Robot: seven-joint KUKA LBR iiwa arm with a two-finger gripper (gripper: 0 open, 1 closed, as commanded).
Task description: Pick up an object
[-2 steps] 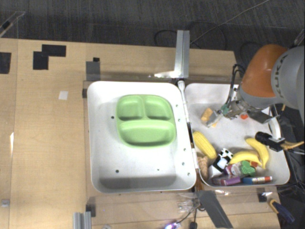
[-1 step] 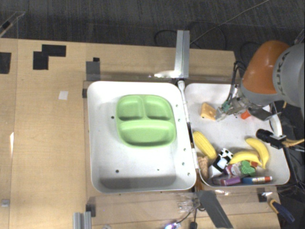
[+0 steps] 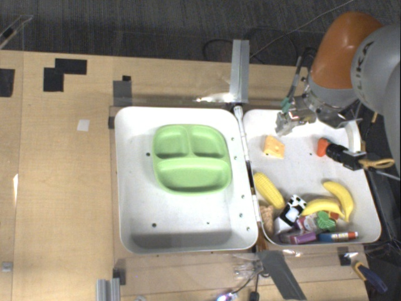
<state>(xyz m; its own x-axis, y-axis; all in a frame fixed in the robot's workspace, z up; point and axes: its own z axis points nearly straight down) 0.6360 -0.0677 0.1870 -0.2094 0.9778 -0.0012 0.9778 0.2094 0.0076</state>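
Note:
My gripper hangs over the back left part of the right bin. Just below and left of it, an orange cheese wedge lies on the bin floor, apart from the gripper. A small orange-red piece sits to the gripper's right. Along the bin's front lie a corn cob, two bananas, a black-and-white cow toy, a green toy and some markers.
The left bin holds a green divided plate. A metal post stands behind the wall between the two bins. The grey arm with its orange band comes in from the upper right.

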